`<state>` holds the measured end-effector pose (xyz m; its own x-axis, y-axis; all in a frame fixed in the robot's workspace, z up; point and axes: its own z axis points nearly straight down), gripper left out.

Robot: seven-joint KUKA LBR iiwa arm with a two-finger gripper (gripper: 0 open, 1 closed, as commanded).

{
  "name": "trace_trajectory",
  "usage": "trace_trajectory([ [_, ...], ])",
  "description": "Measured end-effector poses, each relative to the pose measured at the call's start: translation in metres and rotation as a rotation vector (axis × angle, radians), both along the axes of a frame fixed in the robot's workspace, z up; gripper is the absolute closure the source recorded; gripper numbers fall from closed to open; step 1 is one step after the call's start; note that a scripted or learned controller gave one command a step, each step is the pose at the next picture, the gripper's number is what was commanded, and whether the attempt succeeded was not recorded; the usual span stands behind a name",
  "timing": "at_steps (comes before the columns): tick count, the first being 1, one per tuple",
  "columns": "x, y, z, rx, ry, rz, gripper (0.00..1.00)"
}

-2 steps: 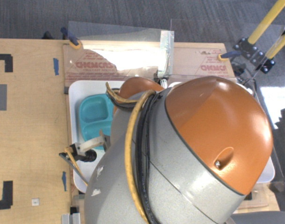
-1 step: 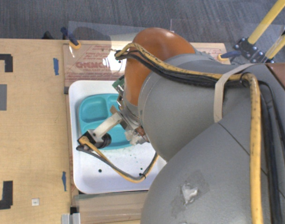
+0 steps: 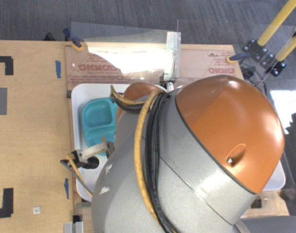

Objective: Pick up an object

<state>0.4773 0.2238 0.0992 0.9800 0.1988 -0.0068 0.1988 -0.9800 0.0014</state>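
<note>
The arm [image 3: 196,169] fills the middle and right of the view, its grey body and orange band covering most of the bins. Its hand is hidden beneath that bulk, so whether it is wide, narrow or holding anything cannot be told.

Left of the arm, 1 white bin [image 3: 76,110] shows its left wall and part of its floor. In it lies 1 teal tray [image 3: 97,120] with 2 compartments, touching the arm's outline on its right side. Just below the tray sits 1 small white and black object [image 3: 85,158] (its shape is hard to make out) near the bin's left wall. A brown rounded item [image 3: 138,91] peeks out above the arm, just right of the tray's top corner.

A sliver of the second bin [image 3: 279,178] shows at the arm's right.

The desk [image 3: 26,130] is pale wood with black and blue tape marks. Behind the bin stands a clear plastic sheet [image 3: 123,52], and beyond it dark grey carpet [image 3: 138,4].
</note>
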Motion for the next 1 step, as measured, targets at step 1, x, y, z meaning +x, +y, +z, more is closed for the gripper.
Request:
trace_trajectory([
  [1, 0.0029, 0.0022, 0.0976, 0.007, -0.012, 0.001, 1.0],
])
